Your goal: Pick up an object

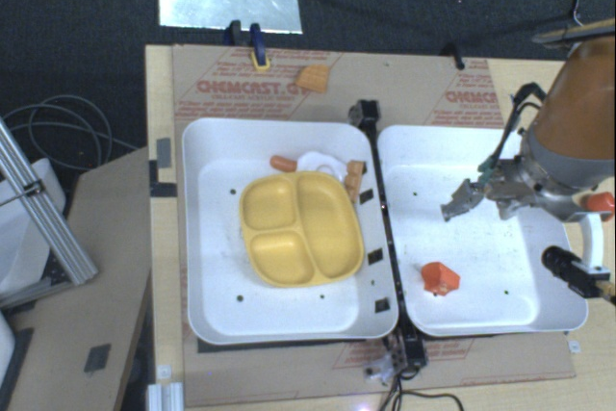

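A small orange-red object [440,277] lies on the floor of the right bin [500,149], near its front left. My gripper [461,203] hangs over the middle of that bin, above and a little to the right of the orange-red object, and apart from it. I see nothing held in it. The left bin [212,207] holds a yellow divided plate [300,229], a small orange sausage-shaped piece [283,164], a white piece [320,164] and a tan block [355,176] along the plate's far edge.
The arm's grey body and orange band [582,106] cover the right bin's far right side. A tan piece [313,77] lies on the cardboard behind the bins. Black clips [367,114] sit along the divide between the bins.
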Motion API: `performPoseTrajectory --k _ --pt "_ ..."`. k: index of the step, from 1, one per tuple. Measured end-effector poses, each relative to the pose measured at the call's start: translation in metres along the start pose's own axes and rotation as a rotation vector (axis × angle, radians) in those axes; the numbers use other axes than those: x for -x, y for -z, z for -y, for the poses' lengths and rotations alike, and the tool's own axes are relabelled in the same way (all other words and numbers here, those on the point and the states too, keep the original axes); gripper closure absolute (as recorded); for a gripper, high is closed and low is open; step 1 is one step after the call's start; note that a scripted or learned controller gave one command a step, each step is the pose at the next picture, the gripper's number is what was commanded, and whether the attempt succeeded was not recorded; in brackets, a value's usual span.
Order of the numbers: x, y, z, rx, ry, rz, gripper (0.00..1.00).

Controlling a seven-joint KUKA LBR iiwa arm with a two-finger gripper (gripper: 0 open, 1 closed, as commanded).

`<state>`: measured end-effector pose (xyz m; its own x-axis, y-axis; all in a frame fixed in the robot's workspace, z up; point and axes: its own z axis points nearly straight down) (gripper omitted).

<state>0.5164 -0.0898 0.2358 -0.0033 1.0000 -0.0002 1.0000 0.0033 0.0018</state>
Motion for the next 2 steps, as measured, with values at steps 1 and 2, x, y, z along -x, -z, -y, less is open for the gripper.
performPoseTrajectory --k 1,2 --pt "0.008 -0.157 0.023 -0.002 -0.004 0.000 0.00" --pt "-0.001 0.058 0.027 0.019 0.003 0.002 0.00"
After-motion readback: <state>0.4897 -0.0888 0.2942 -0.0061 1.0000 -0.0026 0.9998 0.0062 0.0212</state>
